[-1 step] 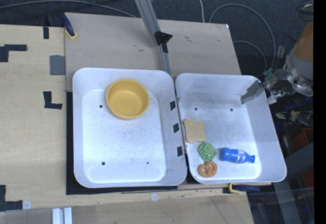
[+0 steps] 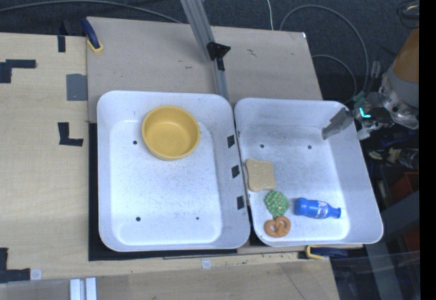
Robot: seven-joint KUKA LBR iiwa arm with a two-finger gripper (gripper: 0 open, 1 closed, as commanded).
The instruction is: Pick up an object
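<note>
The objects for picking are in the right bin, all in its near-left corner. A tan square piece lies close to the left wall. Just below it is a green object, and below that, touching it or almost touching, a brown pretzel near the front rim. A blue bottle lies on its side just to the right of the green object, apart from it by a small gap.

The far half of this bin and its right side are bare white floor, so there is open room above and to the right of the group. The tan piece and the pretzel are near the walls, with less room on those sides.

The gripper hangs over the far-right corner of the right bin, close to the rim, and it is well apart from all four objects. Nothing is seen in it. Whether the claw is open or closed, I cannot tell from this view.

The left bin holds one yellow bowl, upright, in its far part and a little toward the middle. The rest of its floor is bare. The two bins touch along their inner walls.

Behind the bins the bench is bare wood. A grey metal pole comes down at a slant from the top and ends near the far rims where the bins meet.
</note>
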